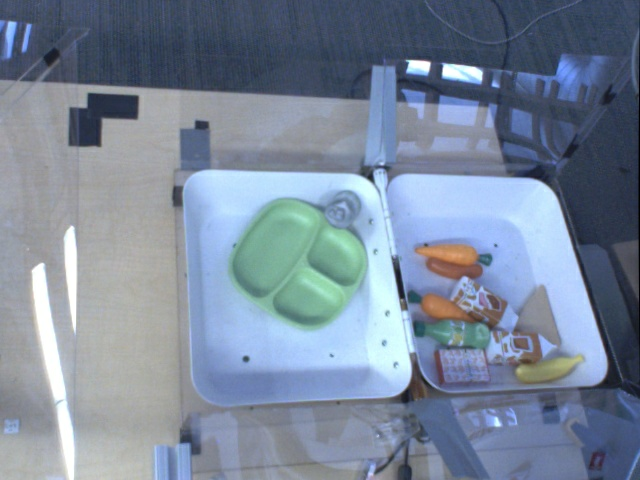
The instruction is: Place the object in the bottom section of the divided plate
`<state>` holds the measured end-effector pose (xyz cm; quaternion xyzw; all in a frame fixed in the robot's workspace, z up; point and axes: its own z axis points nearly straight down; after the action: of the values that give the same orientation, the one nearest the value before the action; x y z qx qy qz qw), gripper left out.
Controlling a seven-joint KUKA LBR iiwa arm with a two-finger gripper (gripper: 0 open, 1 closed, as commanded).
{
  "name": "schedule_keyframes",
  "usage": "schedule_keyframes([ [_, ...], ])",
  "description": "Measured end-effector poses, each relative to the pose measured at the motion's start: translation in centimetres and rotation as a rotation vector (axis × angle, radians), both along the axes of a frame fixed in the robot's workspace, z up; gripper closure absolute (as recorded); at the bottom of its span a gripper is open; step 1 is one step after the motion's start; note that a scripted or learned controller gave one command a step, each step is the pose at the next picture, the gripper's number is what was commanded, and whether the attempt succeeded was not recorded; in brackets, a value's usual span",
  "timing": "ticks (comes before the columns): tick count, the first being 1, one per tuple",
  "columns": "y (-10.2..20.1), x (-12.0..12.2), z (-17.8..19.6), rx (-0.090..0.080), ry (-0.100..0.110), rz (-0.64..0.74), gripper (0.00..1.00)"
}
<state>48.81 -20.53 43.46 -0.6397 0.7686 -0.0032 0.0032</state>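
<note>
You've got the green divided plate (290,253) sitting in the middle of the left bin (215,358) on the desk (110,268), its bottom section (308,298) toward the lower right of the plate, and a small greyish round thing (342,209) touching its upper right edge. All the toy food is piled in the lower half of the right bin (520,208): two carrots (452,254), a juice carton (480,303), a second carton (520,346), a banana (548,369), a green bottle (460,334) and a pinkish box (462,366). Can't tell whether the hand is spread or pinched from this shot.
</note>
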Motion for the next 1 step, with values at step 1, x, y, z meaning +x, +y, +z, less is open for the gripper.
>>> schedule_keyframes([
  [1, 0.14, 7.87, 0.16, -0.001, 0.0, 0.38, 1.0],
])
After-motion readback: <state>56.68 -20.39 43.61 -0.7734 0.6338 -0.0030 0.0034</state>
